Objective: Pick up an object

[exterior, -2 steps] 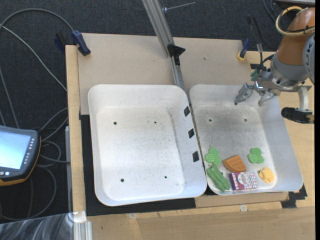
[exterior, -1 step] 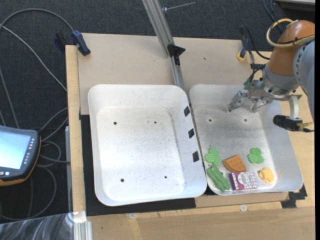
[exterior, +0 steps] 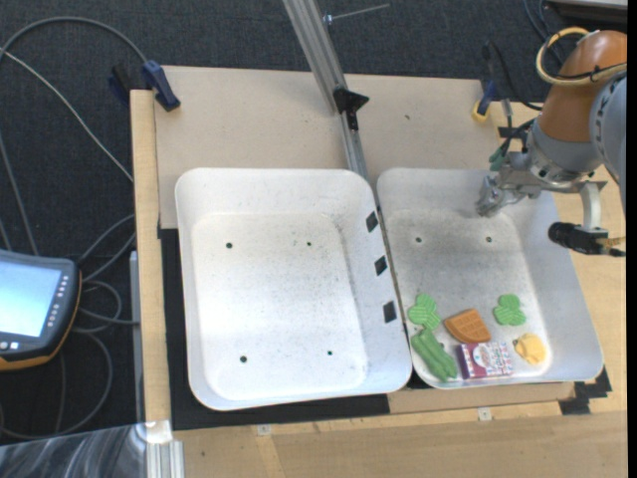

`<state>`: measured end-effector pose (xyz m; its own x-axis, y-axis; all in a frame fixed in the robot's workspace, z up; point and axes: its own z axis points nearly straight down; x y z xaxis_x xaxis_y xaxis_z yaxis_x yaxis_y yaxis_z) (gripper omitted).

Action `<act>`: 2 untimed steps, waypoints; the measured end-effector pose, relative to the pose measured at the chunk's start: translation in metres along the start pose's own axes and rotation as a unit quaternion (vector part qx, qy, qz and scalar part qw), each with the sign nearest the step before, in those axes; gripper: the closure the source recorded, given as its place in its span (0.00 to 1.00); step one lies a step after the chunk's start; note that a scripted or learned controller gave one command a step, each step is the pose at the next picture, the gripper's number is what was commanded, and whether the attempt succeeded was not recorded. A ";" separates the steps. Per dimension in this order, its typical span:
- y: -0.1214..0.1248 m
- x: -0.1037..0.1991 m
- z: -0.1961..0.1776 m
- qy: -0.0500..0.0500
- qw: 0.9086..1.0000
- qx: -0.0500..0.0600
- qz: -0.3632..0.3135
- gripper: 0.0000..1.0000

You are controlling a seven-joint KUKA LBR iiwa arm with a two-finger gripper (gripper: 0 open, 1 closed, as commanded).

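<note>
Arm (exterior: 582,98): grey with orange band, enters from right, wrist hangs over far right corner of right bin.
Gripper (exterior: 488,202): low over far part of right bin, near its back wall; nothing seen between the fingers; spread too small and blurred to tell, wide or narrow unknown.
Right bin (exterior: 557,277): white, shallow, speckled floor; all objects bunched at near edge, well apart from gripper.
Leaf (exterior: 424,313): light green, ridged, near the left wall of right bin.
Pod (exterior: 434,354): darker green, long, lies at a slant just below leaf, touching or nearly so.
Wedge (exterior: 467,326): orange-brown, between leaf and clover, just above box.
Box (exterior: 485,359): small, purple and white print, flat at near rim, just beside pod.
Clover (exterior: 510,311): green, lobed, right of wedge, apart from it.
Yellow piece (exterior: 530,348): small, rounded, just right of box, below clover.
Left bin (exterior: 199,217): white, shallow, speckled, sits beside right bin; black tabs along shared edge.
Bench (exterior: 249,118): pale board; blue clamp (exterior: 161,85) at far left corner, second blue clamp (exterior: 487,96) at far right.
Pole (exterior: 317,53): metal, slants down from top to gap between bins.
Pendant (exterior: 32,307): screen lit, off bench at left, cables on dark floor around.
</note>
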<state>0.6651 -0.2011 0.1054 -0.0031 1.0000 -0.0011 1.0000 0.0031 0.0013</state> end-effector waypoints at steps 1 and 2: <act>-0.007 -0.003 -0.049 0.000 1.000 -0.002 0.002 1.00; -0.005 -0.003 -0.104 -0.001 1.000 -0.003 0.001 1.00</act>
<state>0.6601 -0.2041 0.2090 -0.0011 1.0000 -0.0024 1.0000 0.0011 0.0079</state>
